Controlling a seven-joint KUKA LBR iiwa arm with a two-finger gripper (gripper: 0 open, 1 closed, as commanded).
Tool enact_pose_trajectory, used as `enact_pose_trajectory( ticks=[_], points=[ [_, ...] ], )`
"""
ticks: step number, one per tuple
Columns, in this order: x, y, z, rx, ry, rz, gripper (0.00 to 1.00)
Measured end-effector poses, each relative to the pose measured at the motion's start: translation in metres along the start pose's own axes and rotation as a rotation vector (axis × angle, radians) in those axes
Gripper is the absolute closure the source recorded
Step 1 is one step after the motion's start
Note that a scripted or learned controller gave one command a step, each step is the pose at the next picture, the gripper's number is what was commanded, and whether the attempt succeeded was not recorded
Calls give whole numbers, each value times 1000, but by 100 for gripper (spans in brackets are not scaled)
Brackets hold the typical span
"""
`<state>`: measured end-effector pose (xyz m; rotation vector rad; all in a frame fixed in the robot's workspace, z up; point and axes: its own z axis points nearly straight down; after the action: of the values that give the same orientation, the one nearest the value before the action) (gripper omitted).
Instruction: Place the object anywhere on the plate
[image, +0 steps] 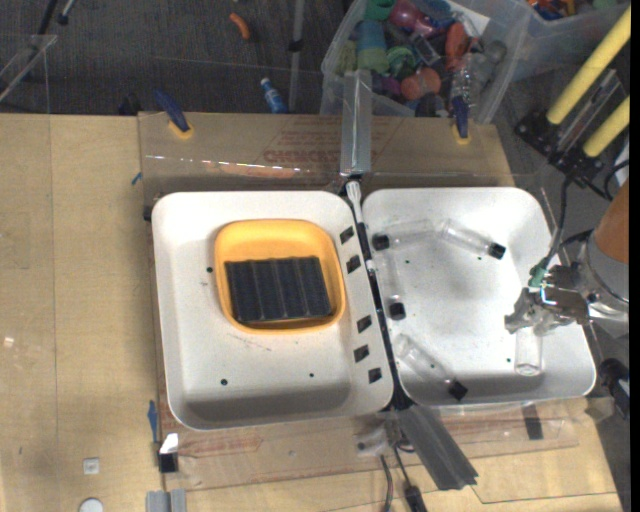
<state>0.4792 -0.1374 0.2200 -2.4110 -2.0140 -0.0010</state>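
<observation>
tube just below gripper, right bin.

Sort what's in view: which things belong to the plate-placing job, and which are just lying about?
Job: orange plate holding dark ridged block; gripper over right bin.
Lying about: clear tubes; toy tub behind the bench.

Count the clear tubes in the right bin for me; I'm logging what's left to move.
3. One clear tube lies near the right bin's far side, one near its front-left corner, one below the end effector.
</observation>
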Motion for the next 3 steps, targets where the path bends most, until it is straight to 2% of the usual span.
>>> enact_pose_trajectory(
  ticks=[1,2,3],
  points=[
    [12,65,39,0,-1,-84,100],
    [25,108,33,0,-1,-126,100],
    [39,166,58,-1,-2,-226,100]
  ],
)
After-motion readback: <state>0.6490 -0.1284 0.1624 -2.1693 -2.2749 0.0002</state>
